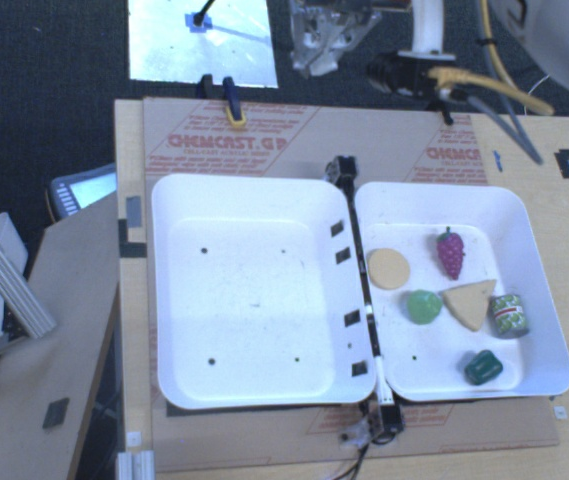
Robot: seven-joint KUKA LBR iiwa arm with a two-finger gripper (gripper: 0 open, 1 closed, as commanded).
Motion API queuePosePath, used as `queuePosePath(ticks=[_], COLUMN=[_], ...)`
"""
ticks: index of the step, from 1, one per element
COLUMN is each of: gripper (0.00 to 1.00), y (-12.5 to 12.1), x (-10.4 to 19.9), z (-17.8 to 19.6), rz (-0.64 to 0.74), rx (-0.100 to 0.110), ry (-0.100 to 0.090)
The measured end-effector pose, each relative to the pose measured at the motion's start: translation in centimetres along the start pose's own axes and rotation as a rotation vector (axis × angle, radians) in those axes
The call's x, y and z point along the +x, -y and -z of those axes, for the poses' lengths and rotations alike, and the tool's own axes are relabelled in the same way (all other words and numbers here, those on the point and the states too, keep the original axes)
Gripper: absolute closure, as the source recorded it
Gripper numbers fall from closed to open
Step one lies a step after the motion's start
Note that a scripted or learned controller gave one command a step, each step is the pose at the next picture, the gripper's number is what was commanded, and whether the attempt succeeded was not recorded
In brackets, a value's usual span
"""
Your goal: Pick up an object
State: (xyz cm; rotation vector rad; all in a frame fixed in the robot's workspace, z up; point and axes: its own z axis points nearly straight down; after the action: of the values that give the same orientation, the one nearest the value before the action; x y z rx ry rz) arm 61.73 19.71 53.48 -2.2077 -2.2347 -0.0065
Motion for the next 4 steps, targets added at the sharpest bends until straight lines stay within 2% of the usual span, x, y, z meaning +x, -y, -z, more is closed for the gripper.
queuePosePath(ticks=[1, 2, 3, 4], gripper=[1.00, 1.00, 1.00, 1.00], y=[-2.3, -4.8, 2.2, 0.6], x=[3.9, 3.6, 3.8, 3.7], z=[0.0, -3.8, -5.9, 0.4], rz=[-0.005, -0.012, -0.005, -0.006], rx=[0.000, 0.003, 0.005, -0.005], ry=[0.002, 0.004, 0.002, 0.000])
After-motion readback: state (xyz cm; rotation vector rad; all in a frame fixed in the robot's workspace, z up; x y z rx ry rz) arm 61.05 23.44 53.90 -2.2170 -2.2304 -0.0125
